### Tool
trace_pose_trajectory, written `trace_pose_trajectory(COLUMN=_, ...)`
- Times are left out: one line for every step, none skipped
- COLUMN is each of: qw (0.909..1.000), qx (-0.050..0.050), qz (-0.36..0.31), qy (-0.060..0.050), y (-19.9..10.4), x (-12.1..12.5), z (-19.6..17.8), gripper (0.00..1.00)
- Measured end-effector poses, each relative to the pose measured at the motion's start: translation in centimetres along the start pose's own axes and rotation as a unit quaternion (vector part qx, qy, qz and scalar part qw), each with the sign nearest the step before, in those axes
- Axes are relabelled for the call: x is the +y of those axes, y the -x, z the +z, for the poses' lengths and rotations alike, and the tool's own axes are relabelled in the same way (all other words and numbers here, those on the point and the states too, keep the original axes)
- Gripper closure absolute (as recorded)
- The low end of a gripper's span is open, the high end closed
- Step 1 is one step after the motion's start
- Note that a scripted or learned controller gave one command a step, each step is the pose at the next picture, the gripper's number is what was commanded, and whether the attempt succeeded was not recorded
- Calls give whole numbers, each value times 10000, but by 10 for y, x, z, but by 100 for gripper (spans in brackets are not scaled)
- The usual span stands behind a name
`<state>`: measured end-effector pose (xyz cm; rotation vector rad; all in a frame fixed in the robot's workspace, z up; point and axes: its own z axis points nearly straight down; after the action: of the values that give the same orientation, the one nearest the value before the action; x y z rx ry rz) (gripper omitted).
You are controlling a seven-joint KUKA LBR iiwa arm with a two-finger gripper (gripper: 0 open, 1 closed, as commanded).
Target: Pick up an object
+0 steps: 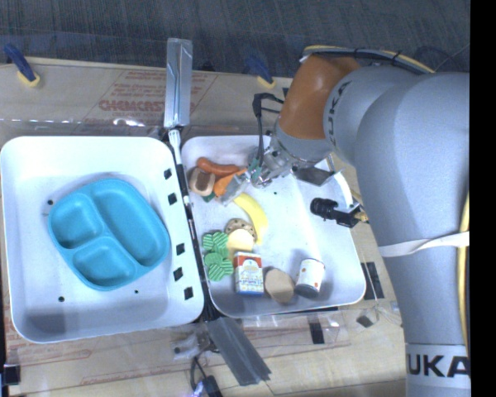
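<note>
Looking down at the right bin [310,238], we pick out an orange piece [218,169] as the thing nearest the hand [260,176]. It is long and slim, bright orange, lying roughly crosswise near the bin's far wall. A rounded brown and pale end [201,182] sits at its left; we cannot tell whether that is part of it or a separate item. A second, shorter orange bit [226,185] lies just below it, touching or nearly so.

The hand hangs low over the far part of the same bin, just to the right of the orange piece, close enough that the two seem to meet at the piece's right tip. We cannot tell whether the hand is apart or together, nor whether anything is clamped in it.

Just beneath the hand a yellow banana [253,214] curves toward the near side. Nearer us lie a pale round item [240,240], a green ridged thing [217,255] against the bin's left wall, a small red and white carton [249,274], a brown rounded lump [279,284] and a white cup [310,276], all bunched close together.

On the worktop [83,89], the left bin [33,292] carries a blue divided plate [107,231], well apart from the hand.
</note>
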<state>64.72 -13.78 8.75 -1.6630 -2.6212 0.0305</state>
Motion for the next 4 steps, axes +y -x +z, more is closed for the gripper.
trace_pose_trajectory(qw=10000, qx=-67, qz=-17, qy=40, y=3, x=1, z=-11, gripper=100)
trace_pose_trajectory(qw=9949, qx=-19, qz=1002, qy=110, y=46, x=-15, z=-3, gripper=100)
trace_pose_trajectory(qw=9949, qx=56, qz=1002, qy=52, y=42, x=-16, z=-1, gripper=0)
trace_pose_trajectory(qw=9997, qx=-103, qz=79, qy=183, y=1, x=-58, z=-3, gripper=0)
